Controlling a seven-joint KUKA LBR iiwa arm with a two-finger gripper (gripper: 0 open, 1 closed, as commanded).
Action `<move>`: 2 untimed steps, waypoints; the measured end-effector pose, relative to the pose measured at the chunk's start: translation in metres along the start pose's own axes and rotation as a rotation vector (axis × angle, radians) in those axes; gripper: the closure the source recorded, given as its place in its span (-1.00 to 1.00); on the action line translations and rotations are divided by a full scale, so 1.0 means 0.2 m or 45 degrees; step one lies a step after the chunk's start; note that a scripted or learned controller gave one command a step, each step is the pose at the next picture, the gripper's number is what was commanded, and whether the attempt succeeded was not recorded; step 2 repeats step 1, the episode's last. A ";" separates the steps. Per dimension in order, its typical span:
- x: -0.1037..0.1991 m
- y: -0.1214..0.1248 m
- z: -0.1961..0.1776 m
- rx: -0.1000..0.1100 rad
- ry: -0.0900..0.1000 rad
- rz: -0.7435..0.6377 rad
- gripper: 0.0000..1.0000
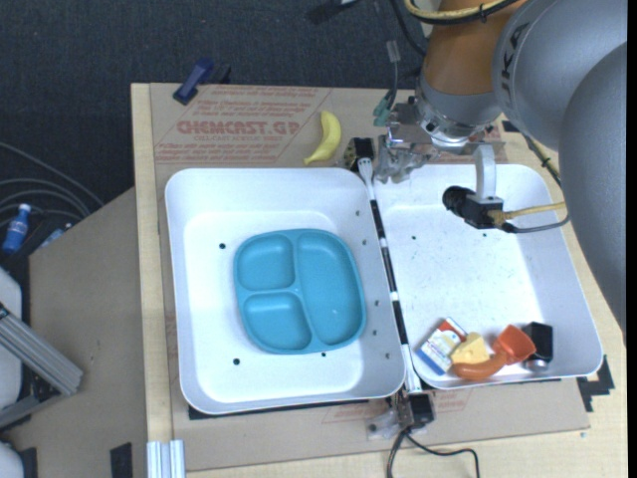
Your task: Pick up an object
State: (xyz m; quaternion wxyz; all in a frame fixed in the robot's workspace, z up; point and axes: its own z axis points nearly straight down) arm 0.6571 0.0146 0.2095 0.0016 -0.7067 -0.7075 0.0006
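Note:
My gripper (396,159) hangs over the far left corner of the right bin (557,267), just by the rim shared with the left bin. Nothing can be made out in it. The loose objects lie bunched in the right bin's near corner: a small red, white and blue box (442,343), a yellow wedge (475,349), an orange curved piece (480,369), an orange-red block (515,342) and a black block (539,339). A yellow banana (324,137) lies on the board behind the bins, just left of the gripper.
A blue divided plate (299,289) lies in the middle of the left bin (194,267). A black fitting with a yellow cable (476,207) hangs from the arm over the right bin. A blue object (192,83) sits at the board's far left corner.

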 end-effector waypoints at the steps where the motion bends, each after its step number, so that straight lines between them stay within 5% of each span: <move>1: -0.31 0.05 -0.33 -0.007 -0.004 0.002 1.00; 2: -0.31 0.05 -0.33 -0.007 -0.004 0.002 1.00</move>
